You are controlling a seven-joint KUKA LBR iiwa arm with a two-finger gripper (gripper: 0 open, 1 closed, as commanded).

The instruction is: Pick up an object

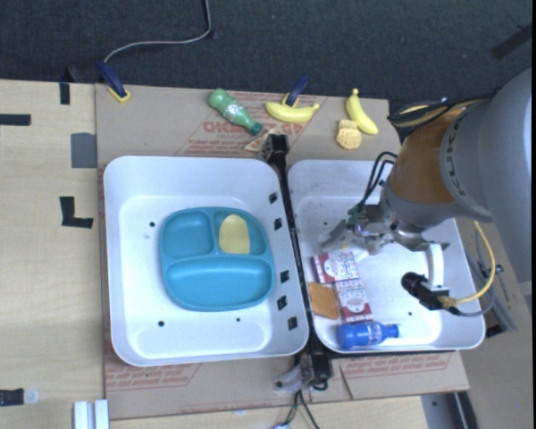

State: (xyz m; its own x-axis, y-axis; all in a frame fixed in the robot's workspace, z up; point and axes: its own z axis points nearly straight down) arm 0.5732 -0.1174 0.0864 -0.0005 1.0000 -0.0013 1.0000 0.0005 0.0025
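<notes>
Hovering low in right bin (456, 333), end effector (362, 231) just above red-white packet (343, 282); finger state: cannot tell. Nothing visibly grasped. Blue bottle (366, 333), cookie (322, 299) lying nearby. Pickup not yet done.

One camera hangs fixed above the bench (36, 239), tilted down and taking in both white bins (125, 186) whole, near enough that they sit mid-frame, dark floor beyond them.

Blue bottle (366, 334) flat in right bin (456, 336)
</notes>
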